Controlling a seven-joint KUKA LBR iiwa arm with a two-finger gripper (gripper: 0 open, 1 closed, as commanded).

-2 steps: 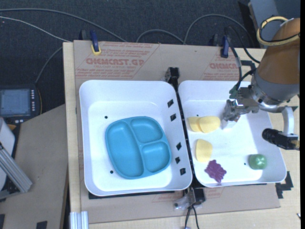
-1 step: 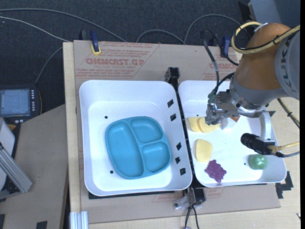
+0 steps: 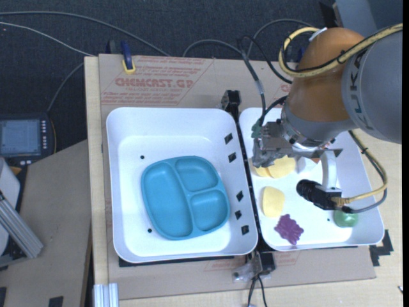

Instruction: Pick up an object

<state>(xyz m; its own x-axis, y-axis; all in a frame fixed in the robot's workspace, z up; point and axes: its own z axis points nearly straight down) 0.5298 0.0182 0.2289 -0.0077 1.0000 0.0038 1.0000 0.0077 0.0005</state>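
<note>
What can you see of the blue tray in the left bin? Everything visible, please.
The blue tray is a light blue, rounded-corner divided plate that looks like smooth moulded plastic. It has three compartments: a large one on its left side and two smaller ones on its right. All three look bare. It lies flat and face up on the floor of the left bin, turned at a slight angle to the bin's walls, near the middle and toward the front. Nothing but the bin floor touches it; the gripper is over the right bin.

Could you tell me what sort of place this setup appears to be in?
Probably a robotics lab bench: two white bins on a cardboard sheet, loose cables, and a small monitor beside it.
</note>
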